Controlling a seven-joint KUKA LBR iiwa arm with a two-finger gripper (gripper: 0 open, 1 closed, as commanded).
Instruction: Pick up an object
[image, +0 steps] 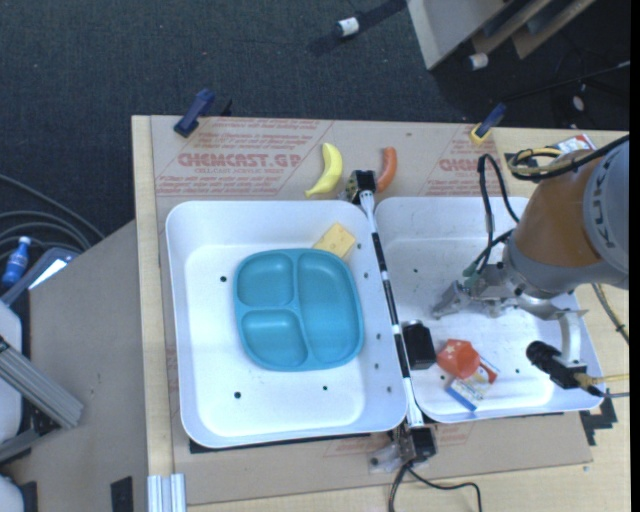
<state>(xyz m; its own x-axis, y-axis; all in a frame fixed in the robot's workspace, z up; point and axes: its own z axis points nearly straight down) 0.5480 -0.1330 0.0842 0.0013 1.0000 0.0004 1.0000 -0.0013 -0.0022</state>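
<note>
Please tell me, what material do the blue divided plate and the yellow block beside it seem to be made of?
The blue divided plate looks like molded plastic: one even turquoise color, rounded compartments, soft matte sheen. The yellow block, at the plate's far edge, could be sponge, foam or painted wood; its dull, flat surface shows no shine, but it is too small to tell for certain.

A red-orange object, rounded and small, is seen lying in the right bin near its front edge. A blue stick is laid just beside it, and a black block rests near its left.
</note>
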